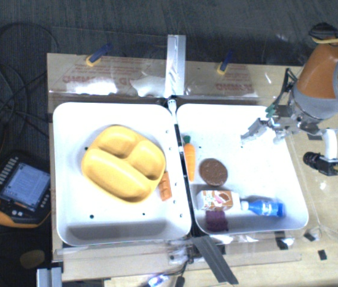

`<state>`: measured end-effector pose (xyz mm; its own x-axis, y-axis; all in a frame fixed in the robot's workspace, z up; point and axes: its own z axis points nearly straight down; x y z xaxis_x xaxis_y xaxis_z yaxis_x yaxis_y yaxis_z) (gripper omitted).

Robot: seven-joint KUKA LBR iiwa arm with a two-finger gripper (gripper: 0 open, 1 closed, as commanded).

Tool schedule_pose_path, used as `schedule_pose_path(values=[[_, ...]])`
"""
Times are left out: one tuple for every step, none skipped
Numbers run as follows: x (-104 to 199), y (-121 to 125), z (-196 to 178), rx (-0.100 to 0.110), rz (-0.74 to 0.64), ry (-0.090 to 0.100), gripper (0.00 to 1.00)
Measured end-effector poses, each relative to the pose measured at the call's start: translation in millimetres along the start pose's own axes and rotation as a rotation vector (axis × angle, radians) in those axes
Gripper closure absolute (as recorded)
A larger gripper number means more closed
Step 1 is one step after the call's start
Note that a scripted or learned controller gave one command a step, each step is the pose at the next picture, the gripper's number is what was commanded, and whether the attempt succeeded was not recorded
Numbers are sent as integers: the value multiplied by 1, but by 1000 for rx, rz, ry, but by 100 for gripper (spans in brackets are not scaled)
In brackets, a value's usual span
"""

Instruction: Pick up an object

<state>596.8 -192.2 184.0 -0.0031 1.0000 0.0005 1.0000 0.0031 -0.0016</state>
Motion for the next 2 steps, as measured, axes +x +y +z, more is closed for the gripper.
schedule_pose_path(values=[[52,13,18,2,-66,-2,0],[91,-23,95,-10,117,-4,0]])
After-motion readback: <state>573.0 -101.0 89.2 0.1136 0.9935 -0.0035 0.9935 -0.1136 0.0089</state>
